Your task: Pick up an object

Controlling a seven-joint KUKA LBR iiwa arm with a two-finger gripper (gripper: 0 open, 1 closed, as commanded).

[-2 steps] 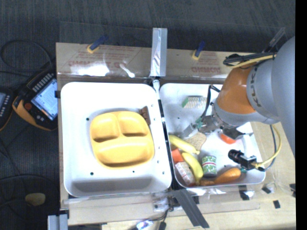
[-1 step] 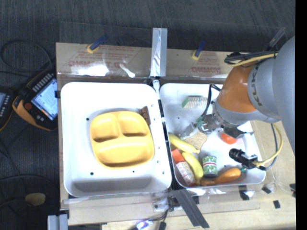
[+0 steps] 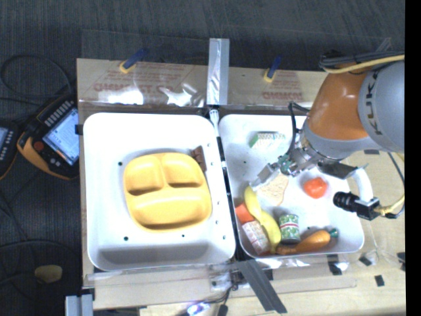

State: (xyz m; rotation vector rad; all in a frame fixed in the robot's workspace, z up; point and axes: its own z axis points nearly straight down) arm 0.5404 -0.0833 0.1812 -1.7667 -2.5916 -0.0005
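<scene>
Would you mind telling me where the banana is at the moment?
The banana lies in the right bin, near its front left corner, slanting between an orange piece on its left and a small green-labelled can on its right.

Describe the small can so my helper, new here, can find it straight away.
Look in the right-hand white bin, along its near edge. Between the yellow banana and the orange carrot stands a small cylindrical can, the one item with a green-and-white label and red band.
</scene>
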